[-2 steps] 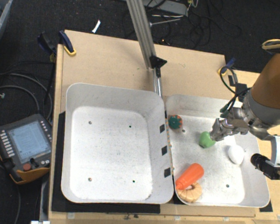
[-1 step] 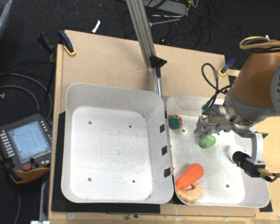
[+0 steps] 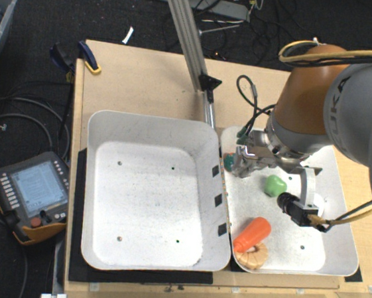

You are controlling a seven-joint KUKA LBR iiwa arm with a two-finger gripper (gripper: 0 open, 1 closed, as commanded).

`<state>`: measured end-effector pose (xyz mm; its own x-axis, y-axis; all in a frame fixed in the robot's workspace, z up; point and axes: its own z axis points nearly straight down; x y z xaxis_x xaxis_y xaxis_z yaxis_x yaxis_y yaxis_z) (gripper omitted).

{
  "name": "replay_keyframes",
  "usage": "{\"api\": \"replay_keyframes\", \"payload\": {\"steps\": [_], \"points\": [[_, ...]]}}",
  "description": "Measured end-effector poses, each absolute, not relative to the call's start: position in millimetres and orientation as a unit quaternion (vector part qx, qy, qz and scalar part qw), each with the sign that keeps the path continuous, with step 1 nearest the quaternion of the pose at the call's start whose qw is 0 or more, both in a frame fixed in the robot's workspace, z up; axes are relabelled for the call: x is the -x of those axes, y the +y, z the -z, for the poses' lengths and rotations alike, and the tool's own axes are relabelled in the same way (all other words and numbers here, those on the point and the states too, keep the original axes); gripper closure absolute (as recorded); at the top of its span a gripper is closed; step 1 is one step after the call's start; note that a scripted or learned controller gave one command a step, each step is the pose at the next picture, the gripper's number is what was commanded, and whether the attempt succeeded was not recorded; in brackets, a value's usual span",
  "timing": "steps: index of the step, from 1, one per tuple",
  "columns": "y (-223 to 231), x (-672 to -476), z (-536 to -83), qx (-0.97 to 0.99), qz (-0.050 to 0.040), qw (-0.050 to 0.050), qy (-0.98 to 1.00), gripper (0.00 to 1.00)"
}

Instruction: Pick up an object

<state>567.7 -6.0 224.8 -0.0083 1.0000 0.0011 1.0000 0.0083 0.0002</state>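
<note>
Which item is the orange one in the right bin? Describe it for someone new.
Take the right bin of the two white ones. Near its front edge lies an orange carrot-shaped toy, resting against a tan round piece. The green ball sits farther back, under the arm.

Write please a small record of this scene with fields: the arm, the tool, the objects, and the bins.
arm: reaches in from the right, over the right bin
tool: low at that bin's left wall
objects in right bin: green object; orange carrot-shaped object resting on a tan round piece
left bin: white, shallow
</note>
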Motion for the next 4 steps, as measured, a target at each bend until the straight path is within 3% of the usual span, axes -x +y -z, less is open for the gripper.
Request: {"api": "replay_keyframes", "payload": {"steps": [2, 3, 4], "points": [[99.0, -603.1, -234.4, 0.704, 0.0019, 0.0, -0.71, 1.0], [97.1, -585.4, -238.0, 0.706, -0.001, 0.001, -0.708, 1.0], [97.2, -586.1, -237.7, 0.706, -0.0008, 0.0, -0.708, 0.0]]}}
